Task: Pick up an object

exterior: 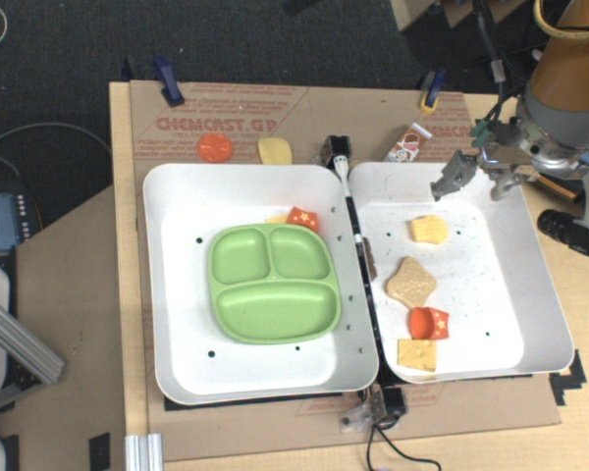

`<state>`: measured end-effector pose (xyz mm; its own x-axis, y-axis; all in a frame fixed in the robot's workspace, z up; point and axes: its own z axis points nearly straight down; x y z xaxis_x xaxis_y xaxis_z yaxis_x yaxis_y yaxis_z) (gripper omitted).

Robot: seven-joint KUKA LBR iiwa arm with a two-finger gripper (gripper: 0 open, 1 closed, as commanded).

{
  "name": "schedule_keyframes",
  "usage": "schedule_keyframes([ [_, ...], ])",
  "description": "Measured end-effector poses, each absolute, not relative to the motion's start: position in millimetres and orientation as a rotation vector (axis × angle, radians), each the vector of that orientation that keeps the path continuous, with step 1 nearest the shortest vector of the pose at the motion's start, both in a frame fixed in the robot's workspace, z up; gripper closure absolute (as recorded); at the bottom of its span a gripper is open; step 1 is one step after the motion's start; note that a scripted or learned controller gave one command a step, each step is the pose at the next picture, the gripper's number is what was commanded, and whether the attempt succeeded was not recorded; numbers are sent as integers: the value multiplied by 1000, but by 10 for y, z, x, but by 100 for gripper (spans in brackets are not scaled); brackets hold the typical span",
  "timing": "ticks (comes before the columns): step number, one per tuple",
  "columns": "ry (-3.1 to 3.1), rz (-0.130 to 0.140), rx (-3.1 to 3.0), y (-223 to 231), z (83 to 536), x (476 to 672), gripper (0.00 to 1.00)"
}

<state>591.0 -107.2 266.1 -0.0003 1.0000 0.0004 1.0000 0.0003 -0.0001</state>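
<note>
Dark carpet floor (pixel 226 27), brown cardboard bench top (pixel 304 111)

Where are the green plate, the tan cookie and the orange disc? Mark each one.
green plate (pixel 273 285), camera view, on the divider between its compartments
tan cookie (pixel 411 282), camera view, on its middle
orange disc (pixel 215 147), camera view, on its top face

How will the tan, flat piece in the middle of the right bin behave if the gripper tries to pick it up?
The tan piece lies flat with a low, irregular outline, so it probably will not roll or tip. It looks like a small toy food, likely light and stiff. Because it sits low on the bin floor, the fingers may struggle to get under its edges.
</note>
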Motion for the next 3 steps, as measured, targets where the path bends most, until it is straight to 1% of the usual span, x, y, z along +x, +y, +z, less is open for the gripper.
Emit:
schedule_keyframes([
  [1, -2211, 9, -2219, -1268, 1828, 5465, 0],
  [2, -2212, 8, -2216, -1044, 1447, 4745, 0],
  [3, -2228, -3, -2223, -1236, 889, 5797, 0],
])
